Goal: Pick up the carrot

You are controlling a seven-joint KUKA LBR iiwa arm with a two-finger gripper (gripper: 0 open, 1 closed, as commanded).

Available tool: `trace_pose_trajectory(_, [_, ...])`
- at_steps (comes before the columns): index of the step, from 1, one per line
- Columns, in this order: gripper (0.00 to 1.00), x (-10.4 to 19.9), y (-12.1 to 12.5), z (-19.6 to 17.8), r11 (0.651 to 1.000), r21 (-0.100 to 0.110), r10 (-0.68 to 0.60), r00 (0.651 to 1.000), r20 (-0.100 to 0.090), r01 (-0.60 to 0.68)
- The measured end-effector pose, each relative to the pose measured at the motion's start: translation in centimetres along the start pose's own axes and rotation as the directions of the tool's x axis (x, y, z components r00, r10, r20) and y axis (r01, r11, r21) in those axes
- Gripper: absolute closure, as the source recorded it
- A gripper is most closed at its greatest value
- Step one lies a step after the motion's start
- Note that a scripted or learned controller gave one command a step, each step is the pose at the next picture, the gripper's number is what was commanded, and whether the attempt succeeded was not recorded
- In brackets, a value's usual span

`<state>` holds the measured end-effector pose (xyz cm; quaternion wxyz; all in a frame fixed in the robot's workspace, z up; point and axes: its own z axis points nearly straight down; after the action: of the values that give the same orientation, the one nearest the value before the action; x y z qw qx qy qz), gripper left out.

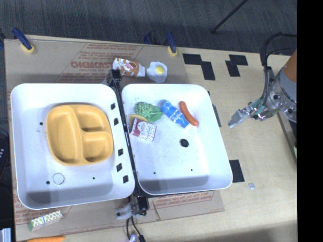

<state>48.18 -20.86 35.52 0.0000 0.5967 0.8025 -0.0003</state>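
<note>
Carrot (pixel 189 114) lies diagonally, upper-left to lower-right; pincer (pixel 237 119) state unclear

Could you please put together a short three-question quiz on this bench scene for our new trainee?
1. True or false: the gripper hangs over the right bin.
2. What touches the carrot? A) the blue bottle B) the yellow tray C) the fried egg
3. Which bin holds the yellow tray?

Key:
1. False: it is over the bench, right of that bin.
2. A: the bottle lies against the carrot's left side.
3. The left bin.
</note>
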Motion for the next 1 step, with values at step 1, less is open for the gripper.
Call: trace_pose_trajectory(1, [1.0,-0.11,-0.55,-7.86,0.942,-0.001,-0.335,0.942,0.003,0.335])
